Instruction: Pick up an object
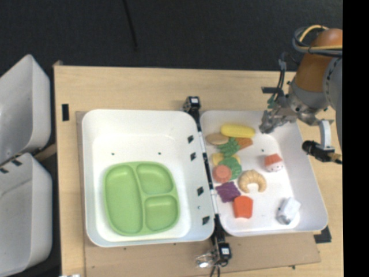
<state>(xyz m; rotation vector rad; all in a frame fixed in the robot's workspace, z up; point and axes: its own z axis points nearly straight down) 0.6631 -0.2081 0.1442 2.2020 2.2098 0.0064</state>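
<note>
White plastic bins sit side by side on the wooden bench [69,154] in the camera view. The left bin [92,131] carries a green divided tray [140,198]. The right bin [305,178] carries the candidates for picking: a yellow banana [237,131] near the far rim, a tan oval piece [217,138] just beside it, a green leafy piece [229,148], a pink round piece [223,171], a purple block [228,191], an orange-red block [243,207], a croissant [252,180], a small red-and-white piece [273,162], and a grey-white object [287,210] near the front right corner.

The gripper [269,123] hangs over the far right part of the right bin, just right of the banana, with nothing seen between its fingers; whether they are spread or closed I cannot tell at this size.

Judging from its position, the banana is the nearest target. A good pick would probably centre the fingers across its short width and descend straight, staying clear of the tan piece and the bin wall. The crowded left cluster looks riskier; the red-and-white piece stands more alone.
</note>
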